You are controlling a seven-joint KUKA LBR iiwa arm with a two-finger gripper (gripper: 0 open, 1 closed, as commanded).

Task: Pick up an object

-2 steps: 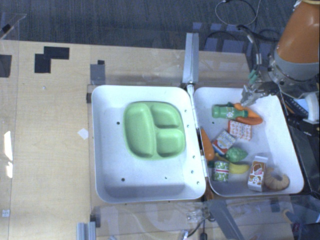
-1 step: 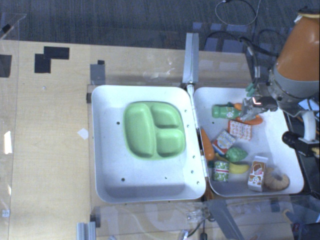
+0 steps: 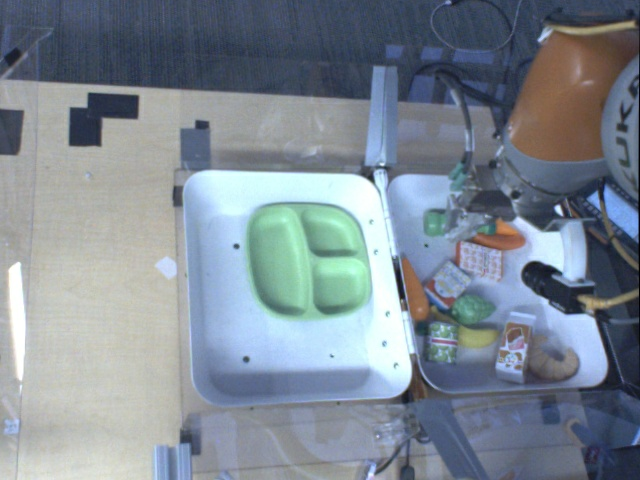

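Gripper over the right bin (image 3: pixel 598 368), descent onto cluttered toys.

Nearest me I see a small carton (image 3: pixel 514 348) and a bagel (image 3: pixel 556 364) at the bin's near edge, then a green can (image 3: pixel 441 342); the left bin (image 3: pixel 230 368) holds a green divided tray (image 3: pixel 307 258). Farther in, the gripper (image 3: pixel 470 218) hangs just left of an orange carrot (image 3: pixel 498 236), apparently touching nothing. I cannot tell its spread. I would centre over the carrot before closing.

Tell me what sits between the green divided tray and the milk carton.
In the camera view, between the green tray and the milk carton lie the bins' adjoining rims, a green-labelled can and a yellow banana-like toy.
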